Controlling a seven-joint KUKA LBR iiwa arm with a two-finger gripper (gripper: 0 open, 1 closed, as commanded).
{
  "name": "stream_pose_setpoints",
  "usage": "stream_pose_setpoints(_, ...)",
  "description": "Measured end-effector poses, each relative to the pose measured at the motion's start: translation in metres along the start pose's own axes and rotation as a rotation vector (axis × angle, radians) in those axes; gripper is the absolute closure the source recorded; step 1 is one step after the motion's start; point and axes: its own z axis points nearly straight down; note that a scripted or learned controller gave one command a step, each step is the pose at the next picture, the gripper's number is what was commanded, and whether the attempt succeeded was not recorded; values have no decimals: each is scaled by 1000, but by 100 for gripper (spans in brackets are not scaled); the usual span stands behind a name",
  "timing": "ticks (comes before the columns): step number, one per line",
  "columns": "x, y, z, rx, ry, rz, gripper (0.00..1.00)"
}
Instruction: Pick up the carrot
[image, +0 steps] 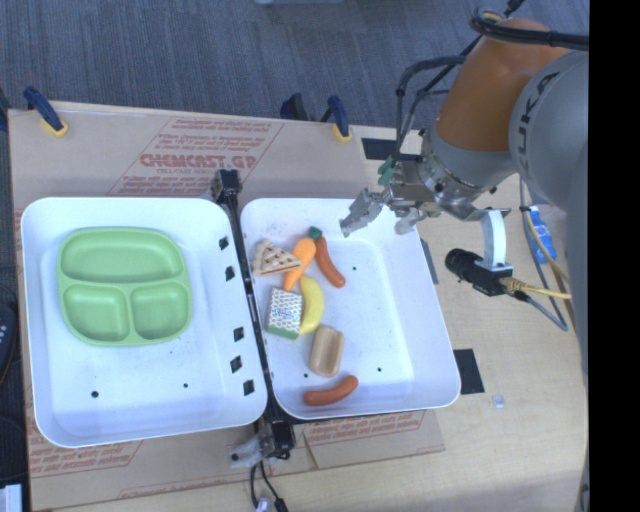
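Cardboard covers the surface (200, 150) under two white bins. Left bin (40, 330) holds a green tray (125, 283). Right bin (420, 330) holds the food: the carrot (300, 262) lies near its upper left, between a sandwich (275, 259) and a chili (329, 262), above a banana (313, 303). The claw (383, 214) hangs over this bin's upper right edge, fingers spread apart, gripping nothing and well clear of the carrot.
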Motion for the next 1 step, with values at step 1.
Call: stream_pose_setpoints(1,11,47,155,4,1,161,0)
